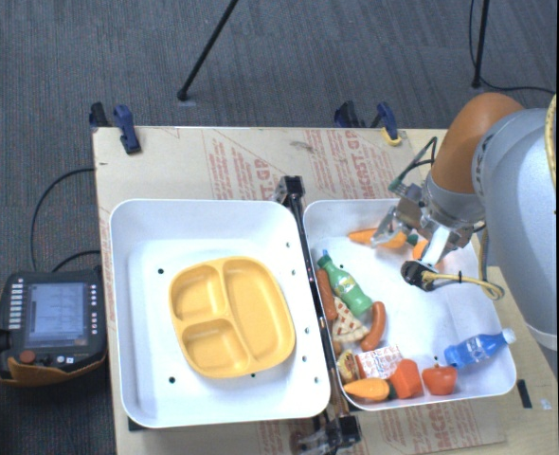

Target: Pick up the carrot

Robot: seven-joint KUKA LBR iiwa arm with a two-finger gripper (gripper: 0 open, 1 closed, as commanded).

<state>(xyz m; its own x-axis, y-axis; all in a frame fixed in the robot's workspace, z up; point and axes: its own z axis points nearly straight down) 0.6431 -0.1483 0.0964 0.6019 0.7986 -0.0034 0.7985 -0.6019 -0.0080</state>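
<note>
I see my pincer (405, 227) low in the right white bin (469, 387), directly over the slim orange carrot (367, 237) near the far wall. The carrot's long axis runs leftward from the pincer. I cannot tell how it is set.

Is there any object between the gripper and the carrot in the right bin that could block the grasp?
Nothing visible blocks it. The gripper is already right at the carrot, which lies near the top wall of the right bin. The green bottle and the other toy foods lie lower in the bin, away from the approach.
</note>
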